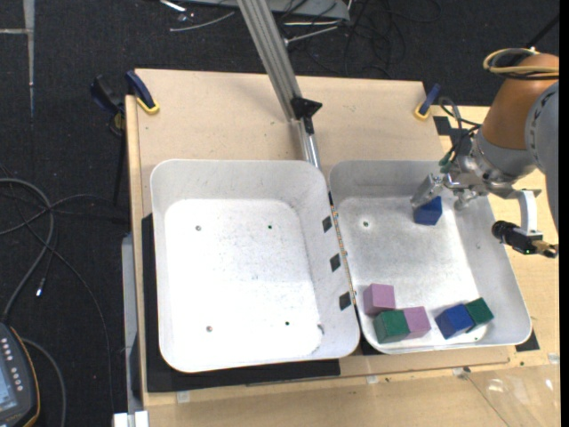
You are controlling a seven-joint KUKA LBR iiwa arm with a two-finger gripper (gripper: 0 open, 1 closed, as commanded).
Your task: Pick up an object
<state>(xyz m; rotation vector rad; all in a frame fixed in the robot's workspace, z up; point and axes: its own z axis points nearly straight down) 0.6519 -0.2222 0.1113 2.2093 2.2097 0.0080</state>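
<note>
One blue block [428, 211] at the gripper [442, 191] | grip unclear, cannot tell | block could slip and fall

Dark floor [62, 25] — loose cables [36, 229], wooden bench [231, 118]

Wood bench [231, 123], clamps [142, 93], floor cables [36, 229]

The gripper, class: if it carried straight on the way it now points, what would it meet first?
The gripper points down into the right bin. The blue block sits just under its tip, so it would likely meet that first, though depth is hard to judge from this slanted view.
</note>
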